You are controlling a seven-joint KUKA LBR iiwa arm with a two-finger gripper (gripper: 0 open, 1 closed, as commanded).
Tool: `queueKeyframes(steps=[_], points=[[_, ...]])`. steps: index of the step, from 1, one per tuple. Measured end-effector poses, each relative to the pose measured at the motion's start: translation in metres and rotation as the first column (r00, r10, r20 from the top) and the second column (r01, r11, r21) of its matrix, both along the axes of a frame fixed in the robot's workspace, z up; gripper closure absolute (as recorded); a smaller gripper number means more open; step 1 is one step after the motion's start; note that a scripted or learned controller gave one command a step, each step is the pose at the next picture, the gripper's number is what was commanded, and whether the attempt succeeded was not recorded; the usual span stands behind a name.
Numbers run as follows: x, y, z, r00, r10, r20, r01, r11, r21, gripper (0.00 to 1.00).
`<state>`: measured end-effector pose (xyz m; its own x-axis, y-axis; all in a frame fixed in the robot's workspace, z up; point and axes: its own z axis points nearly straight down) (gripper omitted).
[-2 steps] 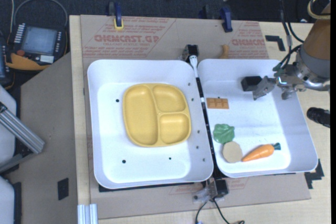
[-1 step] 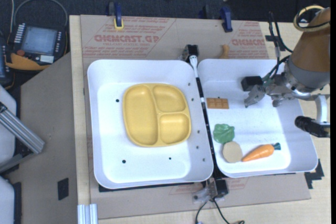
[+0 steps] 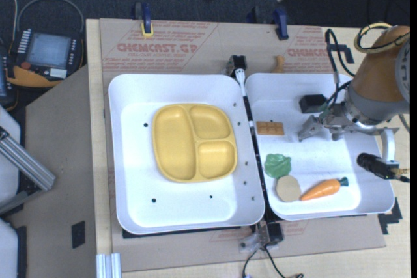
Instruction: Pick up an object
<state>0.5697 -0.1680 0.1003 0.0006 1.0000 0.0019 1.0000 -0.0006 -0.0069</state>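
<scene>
1. Candidates for the pick all lie in the right bin (image 3: pixel 371 202): a carrot (image 3: pixel 320 189) near the front, a pale round disc (image 3: pixel 288 188) touching its blunt end, a green leafy piece (image 3: pixel 278 165) just behind the disc, and a small brown wafer-like bar (image 3: pixel 270 129) near the bin's left wall.
2. Nothing is lifted; every item rests on the bin floor.
3. The gripper (image 3: pixel 324 127) hangs over the back of the right bin, well apart from the carrot group and to the right of the bar. Whether its fingers are parted or closed I cannot tell; nothing is seen between them.
4. Advice for the step: the carrot looks the best target. Close across its thick orange body, not the tapering tip, and come down clear of the disc so as not to nudge it.
5. Materials: carrot and disc look like smooth moulded plastic, likely slippery; the green piece is lumpy and irregular; the bar is flat and low, probably hard to get under.
6. The left bin (image 3: pixel 130 205) holds a yellow divided plate (image 3: pixel 194 142), glossy, three compartments.
7. Both bins sit on a brown paper-covered counter (image 3: pixel 195 39).
</scene>
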Motion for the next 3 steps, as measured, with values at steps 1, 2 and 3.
queueKeyframes(steps=[1,2,3], points=[[0.002,0.0,0.014,1.0,0.0,0.008,0.0,1.0,-0.003,1.0],[0.005,-0.004,0.078,1.0,0.001,0.015,-0.001,1.0,-0.005,1.0],[-0.004,-0.002,0.134,1.0,0.002,0.014,-0.002,1.0,-0.005,1.0]])
